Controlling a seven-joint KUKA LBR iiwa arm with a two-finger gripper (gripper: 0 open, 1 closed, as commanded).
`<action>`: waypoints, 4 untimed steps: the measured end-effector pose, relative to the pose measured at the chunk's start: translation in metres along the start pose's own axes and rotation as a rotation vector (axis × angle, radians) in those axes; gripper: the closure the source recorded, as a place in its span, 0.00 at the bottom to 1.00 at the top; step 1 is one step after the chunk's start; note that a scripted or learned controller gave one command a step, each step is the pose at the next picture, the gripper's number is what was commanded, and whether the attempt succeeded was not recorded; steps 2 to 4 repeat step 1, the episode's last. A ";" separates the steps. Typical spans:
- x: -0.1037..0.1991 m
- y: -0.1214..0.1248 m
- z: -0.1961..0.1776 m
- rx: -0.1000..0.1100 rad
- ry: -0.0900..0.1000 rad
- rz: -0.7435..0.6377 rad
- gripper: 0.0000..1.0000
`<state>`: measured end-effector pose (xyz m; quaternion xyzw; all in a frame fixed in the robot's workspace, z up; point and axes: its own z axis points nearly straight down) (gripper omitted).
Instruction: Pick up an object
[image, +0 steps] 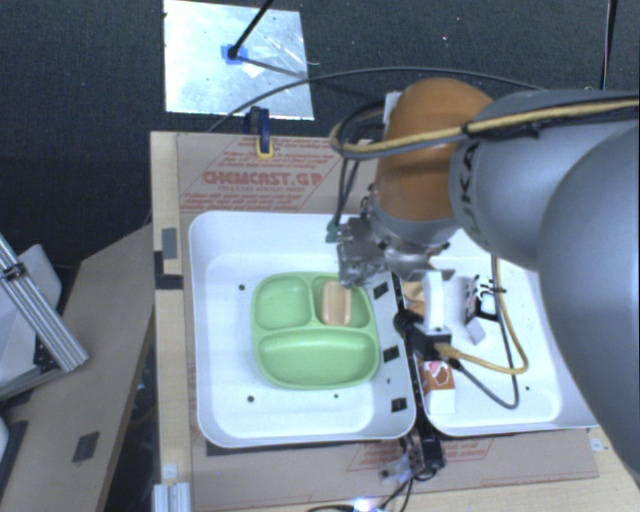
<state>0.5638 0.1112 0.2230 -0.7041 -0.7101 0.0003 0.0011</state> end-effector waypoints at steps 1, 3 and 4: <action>-0.002 0.001 -0.001 -0.002 -0.001 0.005 0.00; -0.002 0.001 -0.001 -0.002 -0.001 0.005 0.00; -0.002 0.001 -0.001 -0.002 -0.001 0.005 0.00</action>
